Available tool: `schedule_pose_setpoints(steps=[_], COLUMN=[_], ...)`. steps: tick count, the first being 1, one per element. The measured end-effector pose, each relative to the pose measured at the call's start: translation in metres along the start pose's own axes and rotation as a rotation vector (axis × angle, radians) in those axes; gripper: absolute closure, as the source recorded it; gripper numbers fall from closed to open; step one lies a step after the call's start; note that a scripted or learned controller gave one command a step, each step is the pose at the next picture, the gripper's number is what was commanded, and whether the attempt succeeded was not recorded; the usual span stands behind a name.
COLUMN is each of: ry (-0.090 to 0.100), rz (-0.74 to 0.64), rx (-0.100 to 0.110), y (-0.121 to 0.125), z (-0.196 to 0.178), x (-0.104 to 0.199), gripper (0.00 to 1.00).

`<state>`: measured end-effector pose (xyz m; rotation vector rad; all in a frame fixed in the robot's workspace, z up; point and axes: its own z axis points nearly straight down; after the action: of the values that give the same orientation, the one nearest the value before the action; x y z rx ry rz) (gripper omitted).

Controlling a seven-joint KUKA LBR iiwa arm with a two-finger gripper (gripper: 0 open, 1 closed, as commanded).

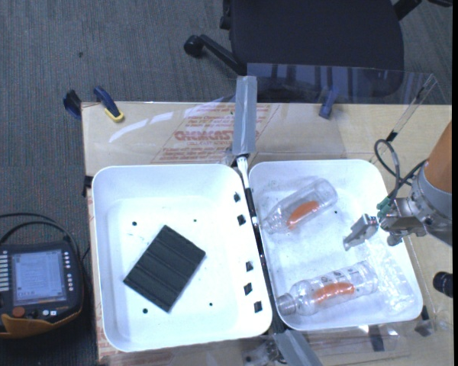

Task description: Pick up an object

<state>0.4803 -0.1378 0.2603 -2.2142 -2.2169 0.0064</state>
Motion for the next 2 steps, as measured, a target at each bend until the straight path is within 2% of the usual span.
schedule_pose_setpoints(steps=[1,2], ry=[0.000,-0.001], rz=[-0.068,-0.096], rx=[0.000,-0.003], y=[0.070,0.124], z=[0.106,0.159], x=[0.028,0.036], gripper=[0.00,0.00])
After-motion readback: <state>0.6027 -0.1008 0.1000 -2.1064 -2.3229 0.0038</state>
